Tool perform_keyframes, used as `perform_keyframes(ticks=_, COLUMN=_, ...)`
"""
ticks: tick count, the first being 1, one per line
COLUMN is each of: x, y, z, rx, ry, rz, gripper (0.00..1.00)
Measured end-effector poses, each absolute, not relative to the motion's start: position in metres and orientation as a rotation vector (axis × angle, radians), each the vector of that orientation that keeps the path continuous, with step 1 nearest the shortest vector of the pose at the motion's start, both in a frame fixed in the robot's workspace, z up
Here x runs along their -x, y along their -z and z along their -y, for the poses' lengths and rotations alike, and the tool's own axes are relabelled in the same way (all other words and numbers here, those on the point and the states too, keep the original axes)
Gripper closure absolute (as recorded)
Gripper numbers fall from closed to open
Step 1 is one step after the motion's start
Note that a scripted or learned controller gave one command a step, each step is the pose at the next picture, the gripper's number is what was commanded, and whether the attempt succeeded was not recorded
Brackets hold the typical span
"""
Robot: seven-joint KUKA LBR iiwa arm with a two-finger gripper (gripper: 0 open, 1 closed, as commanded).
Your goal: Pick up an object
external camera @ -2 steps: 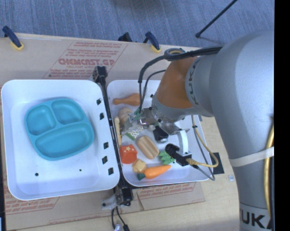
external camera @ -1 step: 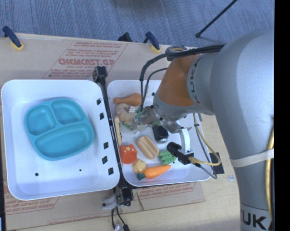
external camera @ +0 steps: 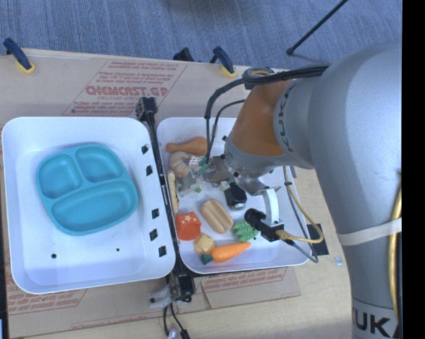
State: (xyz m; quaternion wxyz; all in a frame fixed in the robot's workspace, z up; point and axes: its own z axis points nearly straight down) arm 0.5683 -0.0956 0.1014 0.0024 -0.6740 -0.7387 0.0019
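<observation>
Cardboard-lined worktop point(external camera: 92, 90) is carrying two bins: the left bin point(external camera: 15, 189) is holding a blue tray point(external camera: 87, 186), the right bin point(external camera: 283, 256) a crowded pile of toy food. The gripper point(external camera: 198, 171) is reaching into that pile's upper left, among closely packed pieces. A grab there is risking a slip or two pieces at once.

- blue-grey carpet point(external camera: 92, 13) under my bench
- brown cardboard sheet point(external camera: 128, 83) covers the benchtop, red print on it
- blue clamps point(external camera: 18, 55) along its far edge
- even light
</observation>
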Motion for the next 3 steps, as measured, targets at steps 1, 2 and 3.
perform_keyframes(ticks=1, x=-0.623, y=-0.092, z=0.093, rx=2.209, ry=-0.004, rz=2.23, gripper=0.0)
perform_keyframes(ticks=2, x=-0.623, y=-0.101, z=0.093, rx=2.203, ry=-0.006, rz=2.233, gripper=1.0)
perform_keyframes(ticks=3, x=-0.623, y=-0.255, z=0.052, rx=2.395, ry=0.0, rz=2.033, gripper=1.0)
